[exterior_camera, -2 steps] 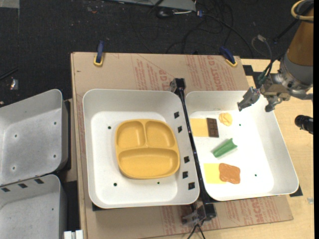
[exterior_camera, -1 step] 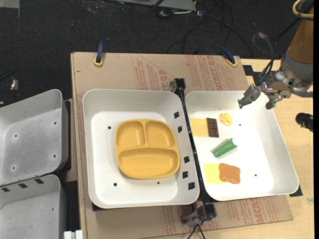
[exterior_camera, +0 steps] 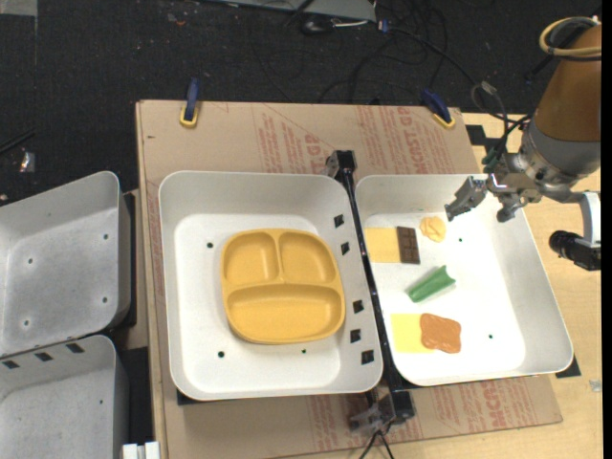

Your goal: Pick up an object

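Objects for you to pick lie loose in the right bin (exterior_camera: 535, 285): a small yellow piece (exterior_camera: 433, 228) sits nearest your end effector (exterior_camera: 475, 197), which hovers over the bin's far edge, fingers apart, holding nothing.

Grey arm (exterior_camera: 564, 113) with orange band, reaching in from the right, end effector (exterior_camera: 478, 197) angled down-left.
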`<state>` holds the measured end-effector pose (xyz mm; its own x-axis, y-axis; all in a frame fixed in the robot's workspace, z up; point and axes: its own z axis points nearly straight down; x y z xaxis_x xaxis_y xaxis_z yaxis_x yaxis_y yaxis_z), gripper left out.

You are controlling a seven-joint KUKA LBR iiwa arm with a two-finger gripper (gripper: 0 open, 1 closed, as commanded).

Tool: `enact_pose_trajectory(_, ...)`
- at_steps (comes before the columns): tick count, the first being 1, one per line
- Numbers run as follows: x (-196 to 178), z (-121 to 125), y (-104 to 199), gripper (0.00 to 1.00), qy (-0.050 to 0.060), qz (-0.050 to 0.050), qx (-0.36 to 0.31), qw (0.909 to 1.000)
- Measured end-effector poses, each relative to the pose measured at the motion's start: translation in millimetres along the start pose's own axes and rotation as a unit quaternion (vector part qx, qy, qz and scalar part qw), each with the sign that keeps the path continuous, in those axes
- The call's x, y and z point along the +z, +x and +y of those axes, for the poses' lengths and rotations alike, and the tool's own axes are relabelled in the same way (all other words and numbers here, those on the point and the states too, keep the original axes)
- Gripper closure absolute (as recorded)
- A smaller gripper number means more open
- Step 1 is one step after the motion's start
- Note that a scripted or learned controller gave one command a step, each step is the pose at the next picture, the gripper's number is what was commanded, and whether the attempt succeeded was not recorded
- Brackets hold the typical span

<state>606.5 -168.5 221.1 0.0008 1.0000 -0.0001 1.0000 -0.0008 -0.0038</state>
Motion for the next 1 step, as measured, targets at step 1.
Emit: enact_pose_trajectory(1, 64.1, -2.7, 2.9, 0.0, 0.001, 0.001, 0.0, 1.0)
